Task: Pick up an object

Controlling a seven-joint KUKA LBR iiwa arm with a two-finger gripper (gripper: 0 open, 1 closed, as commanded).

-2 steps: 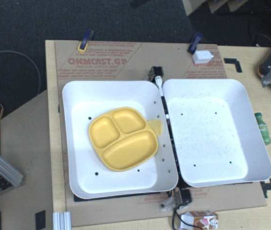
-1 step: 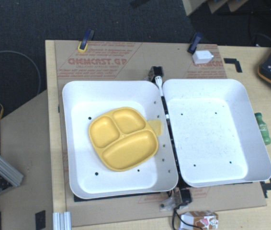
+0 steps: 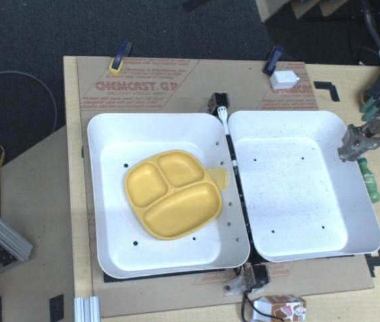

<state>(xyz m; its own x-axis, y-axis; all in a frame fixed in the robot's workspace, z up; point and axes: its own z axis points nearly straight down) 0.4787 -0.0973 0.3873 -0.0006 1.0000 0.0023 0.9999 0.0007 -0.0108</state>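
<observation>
Clearly our target is the yellow divided plate (image 3: 172,193), lying flat in the left bin (image 3: 103,180), toward its middle, with a small yellow piece (image 3: 217,178) touching the plate's edge on the side toward the right bin (image 3: 297,240). Our pincer (image 3: 352,147) sits well away from the plate, over the far rim of the right bin, beside a green object (image 3: 370,183) outside that rim. We cannot tell whether it is open or closed; nothing of the plate is in it. To do this well, we judge we should cross both bins, come down over the plate's raised rim or a divider ridge, and pinch there, since the flat faces offer no hold. The arm is cut off at the frame edge, and the green object is too small to identify.
</observation>
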